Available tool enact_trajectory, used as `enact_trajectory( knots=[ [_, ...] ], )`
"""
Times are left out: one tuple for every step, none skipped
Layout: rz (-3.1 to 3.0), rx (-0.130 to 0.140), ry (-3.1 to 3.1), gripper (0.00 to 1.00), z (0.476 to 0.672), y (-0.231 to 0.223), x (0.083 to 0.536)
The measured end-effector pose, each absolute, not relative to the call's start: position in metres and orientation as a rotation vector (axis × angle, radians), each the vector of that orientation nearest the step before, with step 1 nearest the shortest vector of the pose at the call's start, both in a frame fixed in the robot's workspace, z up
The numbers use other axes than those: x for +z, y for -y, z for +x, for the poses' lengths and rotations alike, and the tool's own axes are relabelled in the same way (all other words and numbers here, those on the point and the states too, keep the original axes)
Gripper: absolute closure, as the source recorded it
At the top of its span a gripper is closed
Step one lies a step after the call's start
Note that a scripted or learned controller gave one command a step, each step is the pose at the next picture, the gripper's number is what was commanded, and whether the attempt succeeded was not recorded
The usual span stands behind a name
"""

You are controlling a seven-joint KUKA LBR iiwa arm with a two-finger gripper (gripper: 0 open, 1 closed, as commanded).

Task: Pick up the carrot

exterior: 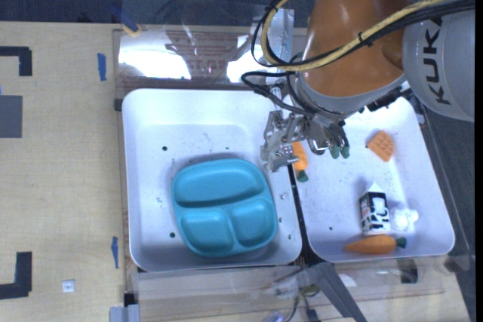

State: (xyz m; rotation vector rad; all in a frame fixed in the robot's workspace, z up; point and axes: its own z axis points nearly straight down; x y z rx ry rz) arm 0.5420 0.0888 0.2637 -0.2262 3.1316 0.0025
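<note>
A long orange carrot (370,244) with a green stem end lies near the front edge of the right bin (434,185). A smaller orange piece with a green tip (300,160), also carrot-like, sits at the left wall of the right bin, by the divider between the bins. My gripper (285,157) hangs low over that divider, its metal body touching or just left of the small orange piece. The arm's orange band and grey wrist hide the back of the right bin.
A blue divided plate (223,204) lies in the left bin (151,132). In the right bin, an orange waffle-like square (381,145) sits at the right and a black-and-white bottle (375,212) lies just behind the long carrot. Black cables loop above the wrist.
</note>
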Motion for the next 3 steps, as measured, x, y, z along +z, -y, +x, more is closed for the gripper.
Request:
enact_trajectory(
  knots=[
    [-0.826,0.001,-3.03,1.0,0.559,-0.029,0.195],
    [-1.059,-0.004,-2.949,1.0,0.559,0.035,0.215],
    [-0.806,-0.001,-3.026,1.0,0.558,0.017,0.254]
  ],
)
